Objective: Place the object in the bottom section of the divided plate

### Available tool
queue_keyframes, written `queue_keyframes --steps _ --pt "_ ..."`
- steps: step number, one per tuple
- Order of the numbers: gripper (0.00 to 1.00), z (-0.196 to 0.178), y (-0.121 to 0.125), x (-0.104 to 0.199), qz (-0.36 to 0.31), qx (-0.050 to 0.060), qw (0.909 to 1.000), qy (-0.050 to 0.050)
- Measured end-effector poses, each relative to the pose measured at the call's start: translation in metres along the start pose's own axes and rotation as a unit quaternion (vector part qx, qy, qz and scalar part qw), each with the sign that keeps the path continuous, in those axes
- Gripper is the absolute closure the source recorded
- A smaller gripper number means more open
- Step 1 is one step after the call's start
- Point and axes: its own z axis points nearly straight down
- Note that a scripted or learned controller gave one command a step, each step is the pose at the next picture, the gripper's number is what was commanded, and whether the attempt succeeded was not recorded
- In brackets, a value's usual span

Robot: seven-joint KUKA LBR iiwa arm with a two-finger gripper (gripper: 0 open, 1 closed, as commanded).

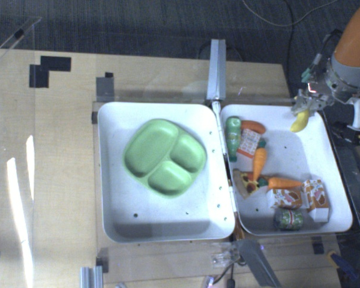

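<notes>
A green divided plate [165, 155] lies in the left white bin [117, 221]; its bottom section [168, 177] holds nothing. My gripper [306, 105] is at the far right corner of the right bin [339, 218], below the arm's orange band. A small yellow banana [299, 122] hangs from its fingertips, which are shut on the banana's top end. The banana is over the bin's back right corner, well away from the plate.
The right bin holds a green bottle [233, 134], a red-and-white packet [249, 141], two carrots [259, 161] [285, 183], a pizza slice [246, 183], a patterned box [315, 197] and a can [288, 219]. A metal divider [216, 77] stands between the bins at the back.
</notes>
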Motion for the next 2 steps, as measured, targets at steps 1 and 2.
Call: queue_keyframes --steps 1,2 --pt "1.00 0.027 -0.004 -0.005 0.075 0.000 0.9972 0.001" --pt "1.00 -0.030 -0.019 0.076 -0.012 0.000 0.9999 0.001"
